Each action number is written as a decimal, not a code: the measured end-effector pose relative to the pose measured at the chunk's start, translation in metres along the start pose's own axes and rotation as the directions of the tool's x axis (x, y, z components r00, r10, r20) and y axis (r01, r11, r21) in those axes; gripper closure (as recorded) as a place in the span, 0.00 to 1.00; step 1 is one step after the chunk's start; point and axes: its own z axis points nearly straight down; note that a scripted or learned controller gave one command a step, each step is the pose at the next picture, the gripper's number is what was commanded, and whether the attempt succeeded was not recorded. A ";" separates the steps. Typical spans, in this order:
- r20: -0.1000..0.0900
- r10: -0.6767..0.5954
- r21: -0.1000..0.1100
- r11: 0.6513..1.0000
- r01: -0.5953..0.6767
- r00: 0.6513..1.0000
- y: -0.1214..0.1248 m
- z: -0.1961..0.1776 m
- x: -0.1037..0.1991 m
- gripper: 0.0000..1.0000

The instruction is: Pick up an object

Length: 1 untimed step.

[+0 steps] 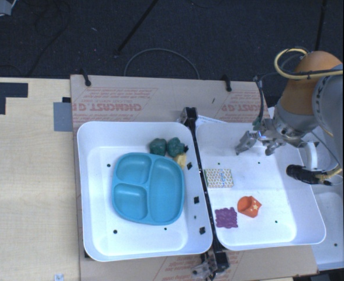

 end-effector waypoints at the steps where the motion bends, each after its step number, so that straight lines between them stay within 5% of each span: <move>1: 0.000 -0.002 0.000 1.000 0.002 1.000 0.000 0.036 0.002 0.00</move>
